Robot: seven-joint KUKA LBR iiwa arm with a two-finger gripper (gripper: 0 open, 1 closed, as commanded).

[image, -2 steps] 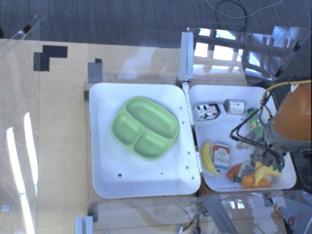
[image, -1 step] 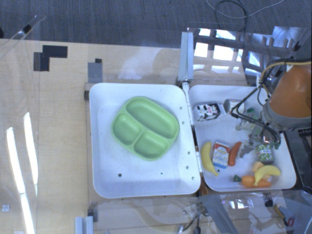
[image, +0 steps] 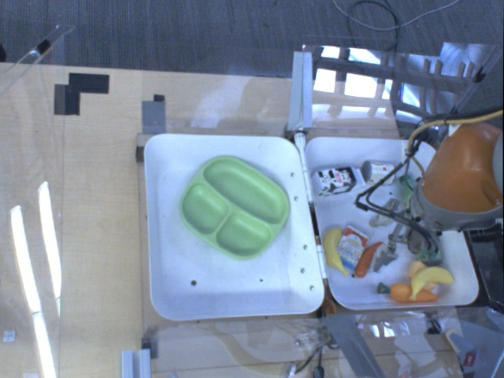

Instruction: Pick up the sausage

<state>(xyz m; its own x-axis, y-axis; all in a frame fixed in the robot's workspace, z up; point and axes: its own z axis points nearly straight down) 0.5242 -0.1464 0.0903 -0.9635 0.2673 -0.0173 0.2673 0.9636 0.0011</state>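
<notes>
Counter: pale wood, two white bins side by side
Left bin (image: pixel 165 282): green divided plate (image: pixel 235 205) sitting in it
Right bin (image: pixel 466 286): banana (image: pixel 334 248), sausage (image: pixel 367 259) just right of it
Gripper (image: pixel 387 254): low, right beside the sausage; fingers look a bit parted, nothing in them

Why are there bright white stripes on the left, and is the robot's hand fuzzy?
Camera view: the stripes are lamp glare on a clear panel above the bench; more glare whitens the window behind the right bin. The gripper looks slightly soft, near the sausage; the green plate looks sharp, evenly lit.
</notes>
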